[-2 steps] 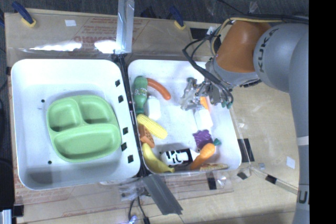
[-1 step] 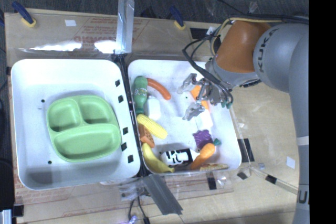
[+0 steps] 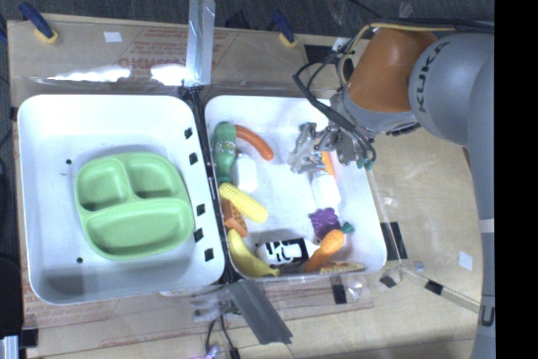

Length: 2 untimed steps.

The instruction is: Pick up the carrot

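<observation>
The toy food was all heaped in the right bin [image 3: 370, 219], probably as a jumble to pick from, while the left bin [image 3: 34, 181] held a green divided plate [image 3: 130, 206]. The gripper [image 3: 301, 149] hung over the far middle of the right bin, its fingers [image 3: 304, 133] looking spread with nothing between them. The carrot [image 3: 330, 244] lay tilted in the near right corner, just beside the purple grapes [image 3: 323, 222], apart from the fingers, with a white bottle [image 3: 325, 191] lying between.
</observation>
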Each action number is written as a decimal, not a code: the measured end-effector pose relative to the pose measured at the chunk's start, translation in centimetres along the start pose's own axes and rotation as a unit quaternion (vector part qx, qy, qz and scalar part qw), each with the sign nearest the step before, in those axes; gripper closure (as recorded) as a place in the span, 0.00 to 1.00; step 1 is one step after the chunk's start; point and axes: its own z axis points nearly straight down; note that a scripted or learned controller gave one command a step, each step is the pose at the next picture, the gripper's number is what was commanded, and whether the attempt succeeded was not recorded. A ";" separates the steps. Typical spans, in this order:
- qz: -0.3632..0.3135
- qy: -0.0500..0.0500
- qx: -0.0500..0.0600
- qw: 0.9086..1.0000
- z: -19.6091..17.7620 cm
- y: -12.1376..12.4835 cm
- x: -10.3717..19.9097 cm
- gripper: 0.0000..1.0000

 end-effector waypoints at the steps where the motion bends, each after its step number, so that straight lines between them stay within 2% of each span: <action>1: -0.001 0.000 0.000 1.000 0.0 0.0 0.0 0.00; 2: 0.064 0.004 -0.001 0.998 2.2 0.7 -0.4 0.00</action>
